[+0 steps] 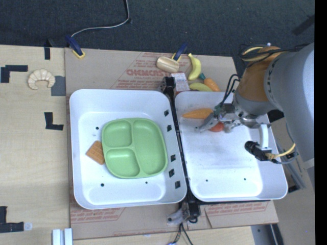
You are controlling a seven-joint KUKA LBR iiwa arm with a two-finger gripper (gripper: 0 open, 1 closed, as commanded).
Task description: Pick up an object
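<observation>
Lying crosswise, carrot (pixel 197 114), tip left

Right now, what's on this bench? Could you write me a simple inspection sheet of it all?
Surface: two white bins side by side, left bin and right bin, on cardboard.
Job's things: orange carrot-like piece and a small red item in the right bin, near the gripper.
Clutter: green divided plate over a tan wedge in the left bin; bananas, a bread roll and a croissant outside the bins.
Grippers: gripper low in the right bin beside the carrot; grasp unclear.
Cables: white cable behind the bench.
Surroundings: dark carpet.
</observation>
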